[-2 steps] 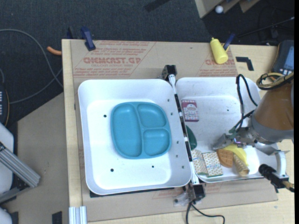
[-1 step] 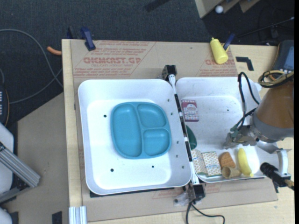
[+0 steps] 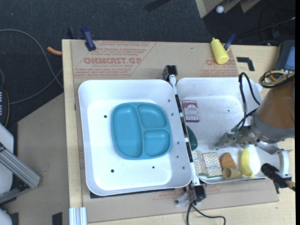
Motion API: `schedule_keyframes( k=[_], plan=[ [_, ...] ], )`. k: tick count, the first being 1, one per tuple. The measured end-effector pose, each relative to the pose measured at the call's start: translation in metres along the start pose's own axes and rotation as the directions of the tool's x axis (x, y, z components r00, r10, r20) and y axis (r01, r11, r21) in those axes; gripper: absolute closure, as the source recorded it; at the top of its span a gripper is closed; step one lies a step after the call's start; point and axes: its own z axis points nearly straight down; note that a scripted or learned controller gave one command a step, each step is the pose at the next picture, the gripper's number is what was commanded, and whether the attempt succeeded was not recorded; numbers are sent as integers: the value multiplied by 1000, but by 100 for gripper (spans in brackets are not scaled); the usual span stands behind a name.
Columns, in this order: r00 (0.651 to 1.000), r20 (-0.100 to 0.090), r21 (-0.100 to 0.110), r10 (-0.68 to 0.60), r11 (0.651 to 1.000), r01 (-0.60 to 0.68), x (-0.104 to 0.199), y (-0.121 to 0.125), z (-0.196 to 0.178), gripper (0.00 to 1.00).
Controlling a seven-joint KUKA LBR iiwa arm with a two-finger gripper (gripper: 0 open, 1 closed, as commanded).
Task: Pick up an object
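Camera view, from above at a slant: two shallow white bins side by side on the worktop [image 3: 140, 55]. Left bin [image 3: 93, 102]: a turquoise plastic plate with three compartments [image 3: 140, 129], lying flat near the middle. Right bin [image 3: 211, 90]: a small dark red carton [image 3: 191, 110] near the divider; along the near edge a pale printed packet [image 3: 207, 164], a tan cork-like piece [image 3: 228, 161] and a yellow lemon-shaped object [image 3: 249, 161], close together. Tool [image 3: 230, 139] low over the right bin, just above the tan piece; grip state cannot be told; nothing visibly held.
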Motion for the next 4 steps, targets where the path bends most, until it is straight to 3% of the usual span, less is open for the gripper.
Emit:
schedule_keyframes(
  k=[1, 2, 3, 4],
  plan=[
    [1000, 3, -2, 0, 1000, 0, -57, 29, -129, 0],
    [1000, -1, 6, 0, 1000, 0, -53, -12, -4, 0],
    [1000, 1, 0, 0, 1000, 0, -53, -10, -15, 100],
    [1000, 1, 0, 0, 1000, 0, -53, -11, -15, 0]
  ],
)
